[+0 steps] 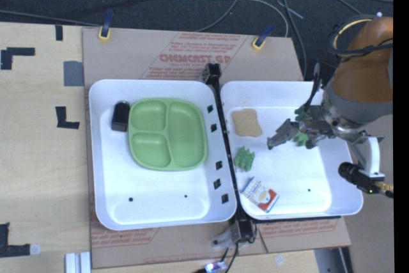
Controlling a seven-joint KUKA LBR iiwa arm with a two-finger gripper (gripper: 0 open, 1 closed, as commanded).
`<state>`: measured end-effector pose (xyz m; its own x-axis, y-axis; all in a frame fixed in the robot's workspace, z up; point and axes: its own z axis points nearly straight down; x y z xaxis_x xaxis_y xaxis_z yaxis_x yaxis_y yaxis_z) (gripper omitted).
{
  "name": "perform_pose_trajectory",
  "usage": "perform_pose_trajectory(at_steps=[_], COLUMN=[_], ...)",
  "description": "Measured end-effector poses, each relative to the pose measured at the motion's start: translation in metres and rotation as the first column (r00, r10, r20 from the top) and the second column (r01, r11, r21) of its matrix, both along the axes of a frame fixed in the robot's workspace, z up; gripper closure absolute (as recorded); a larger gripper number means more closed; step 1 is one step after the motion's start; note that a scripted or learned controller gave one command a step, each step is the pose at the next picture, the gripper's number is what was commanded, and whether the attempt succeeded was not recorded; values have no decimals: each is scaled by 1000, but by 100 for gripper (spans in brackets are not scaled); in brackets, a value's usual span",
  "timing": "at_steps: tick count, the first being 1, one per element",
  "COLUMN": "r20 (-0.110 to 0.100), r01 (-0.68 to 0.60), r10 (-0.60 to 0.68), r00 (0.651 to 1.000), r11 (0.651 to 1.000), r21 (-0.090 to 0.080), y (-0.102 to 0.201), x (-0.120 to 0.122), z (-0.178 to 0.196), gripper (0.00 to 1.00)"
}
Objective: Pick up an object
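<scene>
Spotted red-and-white packet (260,195) at lower centre, in right bin (307,169). Saw green leafy piece (244,158) above it, tan square (246,123) higher. Found hand (287,137) centre right over that bin, fingers spread, gripping nothing. Noted green tray (168,134), black block (120,116) in left bin (160,195).

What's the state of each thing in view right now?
Gripper: over the right bin, holding nothing.
Green tray: flat in the left bin, compartments bare.
Black block: left bin, against the tray's left edge.
Tan sponge: flat in the right bin.
Green toy: below the sponge.
Packet: lying flat, near the front wall.
</scene>
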<state>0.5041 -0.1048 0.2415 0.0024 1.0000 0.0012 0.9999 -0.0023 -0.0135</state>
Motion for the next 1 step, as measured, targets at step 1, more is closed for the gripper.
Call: perform_pose_trajectory(at_steps=[1], r20=[12], r01=[-3], r10=[3], r00=[1000], r11=[1000], r21=[-1], y=[0], x=[2], z=[6], gripper=[0])
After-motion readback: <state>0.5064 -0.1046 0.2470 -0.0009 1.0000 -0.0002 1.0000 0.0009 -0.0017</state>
